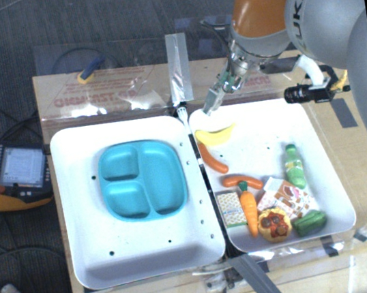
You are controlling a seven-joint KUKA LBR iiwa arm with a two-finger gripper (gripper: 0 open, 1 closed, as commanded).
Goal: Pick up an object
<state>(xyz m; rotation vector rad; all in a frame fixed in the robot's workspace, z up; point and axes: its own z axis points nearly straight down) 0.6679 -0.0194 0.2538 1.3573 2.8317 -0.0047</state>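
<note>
Down at the front edge of the right bin (323, 155) there's a pile of toy food: a green pepper (310, 222), a little pizza slice (274, 224), a carrot (250, 212), a waffle-looking cracker (230, 209) and a snack packet (283, 197), all crammed together and touching. A bit further back sit a green bottle (294, 166), two sausages (240, 181) and, right up near the far-left corner, a banana (215, 134). The left bin (90, 254) just has a blue divided plate (140, 180) sitting in the middle.

So how far along is the pick? Honestly, it looks like it hasn't really started. Everything is lying flat on the bin floor and nothing is lifted. The gripper (209, 107) hangs over the far-left corner of the right bin, close to the divider between the bins, with its tip just beyond the banana. It comes to a narrow point, and I can't tell whether the jaws are apart or pressed together from this angle. Nothing is visible between them.

My guess is the banana is the closest candidate, since it sits just beside the tip and apart from the clutter. What's left is basically the whole job: come down, close on something, and lift it clear.
</note>
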